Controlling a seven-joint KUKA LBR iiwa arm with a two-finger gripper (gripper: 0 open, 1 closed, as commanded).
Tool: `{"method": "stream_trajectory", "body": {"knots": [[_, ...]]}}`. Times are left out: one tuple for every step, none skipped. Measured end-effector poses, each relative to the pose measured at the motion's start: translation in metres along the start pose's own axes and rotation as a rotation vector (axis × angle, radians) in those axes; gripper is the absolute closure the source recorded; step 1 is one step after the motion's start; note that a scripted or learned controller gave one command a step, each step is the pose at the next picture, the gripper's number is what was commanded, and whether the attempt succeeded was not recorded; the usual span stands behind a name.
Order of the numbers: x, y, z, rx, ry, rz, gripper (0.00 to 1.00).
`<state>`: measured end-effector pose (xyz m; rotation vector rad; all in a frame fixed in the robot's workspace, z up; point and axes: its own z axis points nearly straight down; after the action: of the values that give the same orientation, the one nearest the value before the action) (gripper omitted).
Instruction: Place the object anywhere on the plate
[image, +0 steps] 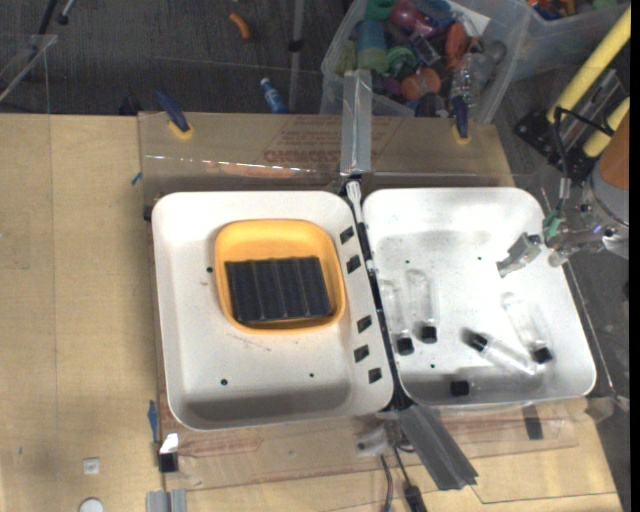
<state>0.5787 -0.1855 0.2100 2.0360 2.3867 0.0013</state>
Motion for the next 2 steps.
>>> {"method": "stream_trajectory", "body": {"knots": [[-0.041,0.074,-0.008,-0.002,-0.001,-0.404,0.00],[-0.049,0.077,0.009,0.000,0.002,-0.697,0.00]]}}
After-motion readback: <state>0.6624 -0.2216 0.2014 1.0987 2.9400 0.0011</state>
